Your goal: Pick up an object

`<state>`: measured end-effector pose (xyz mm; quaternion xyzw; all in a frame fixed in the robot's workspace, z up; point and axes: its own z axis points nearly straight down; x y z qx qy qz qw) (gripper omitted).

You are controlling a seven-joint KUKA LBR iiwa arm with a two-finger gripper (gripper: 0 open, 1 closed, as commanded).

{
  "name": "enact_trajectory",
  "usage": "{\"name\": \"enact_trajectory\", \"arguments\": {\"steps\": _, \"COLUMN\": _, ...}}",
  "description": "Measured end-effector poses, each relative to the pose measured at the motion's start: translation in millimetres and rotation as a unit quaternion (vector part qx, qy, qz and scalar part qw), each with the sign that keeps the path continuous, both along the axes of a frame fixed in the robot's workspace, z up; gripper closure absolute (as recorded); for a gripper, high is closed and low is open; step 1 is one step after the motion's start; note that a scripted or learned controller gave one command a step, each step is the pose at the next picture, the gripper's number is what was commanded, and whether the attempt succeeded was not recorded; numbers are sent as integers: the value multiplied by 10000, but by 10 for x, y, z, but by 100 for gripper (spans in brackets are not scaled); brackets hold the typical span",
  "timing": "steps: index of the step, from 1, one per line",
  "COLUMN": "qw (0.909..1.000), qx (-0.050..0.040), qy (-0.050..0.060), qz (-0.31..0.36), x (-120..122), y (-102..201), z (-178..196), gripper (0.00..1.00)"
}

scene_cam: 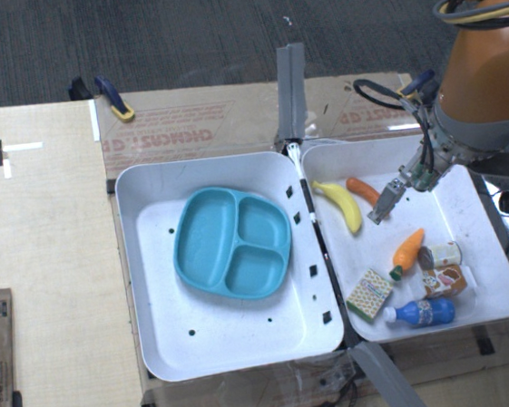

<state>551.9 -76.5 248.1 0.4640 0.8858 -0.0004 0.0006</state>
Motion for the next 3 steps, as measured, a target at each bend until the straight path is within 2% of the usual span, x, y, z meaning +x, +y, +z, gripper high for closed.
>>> {"name": "enact_trajectory", "arguments": {"steps": 1, "qw": 9989, "qx": 1, "qy": -2, "qz": 476, "x": 387, "y": -332, "z": -1563, "gripper": 0}}
{"name": "enact_trajectory", "arguments": {"steps": 2, "qw": 9989, "qx": -4, "qy": -10, "qz": 464, "x": 392, "y": -342, "z": -1469, "gripper": 100}}
{"name": "enact_trajectory", "arguments": {"steps": 3, "qw": 9984, "qx": -1, "qy": -7, "qz": 565, "x": 257, "y": 59, "z": -74, "gripper": 100}}
